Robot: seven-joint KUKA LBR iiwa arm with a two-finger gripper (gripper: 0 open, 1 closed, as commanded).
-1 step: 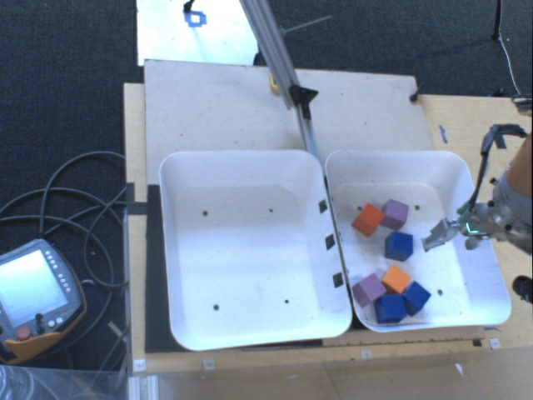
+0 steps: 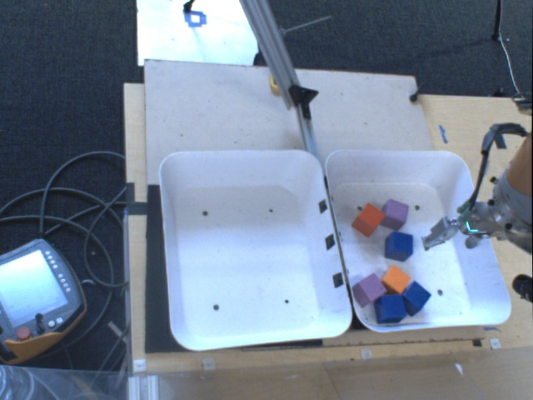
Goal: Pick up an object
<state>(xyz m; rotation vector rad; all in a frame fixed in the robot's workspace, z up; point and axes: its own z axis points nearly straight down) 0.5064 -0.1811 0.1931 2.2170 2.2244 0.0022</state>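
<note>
- A robotics lab or test cell, not a home.
- The worktop (image 2: pixel 216 115) is bare board carrying two shallow white bins (image 2: pixel 250 248), standing on dark carpet (image 2: pixel 67 57).
- Well to the left of the tool (image 2: pixel 439 233), a handheld robot control pendant (image 2: pixel 33 294) with a screen lies among looped black cables (image 2: pixel 83 190).
- Up and left of the tool, a metal pole (image 2: pixel 271 40) slants over the worktop.
- Plain coloured cubes (image 2: pixel 391 265) lie just left of the tool.
</note>
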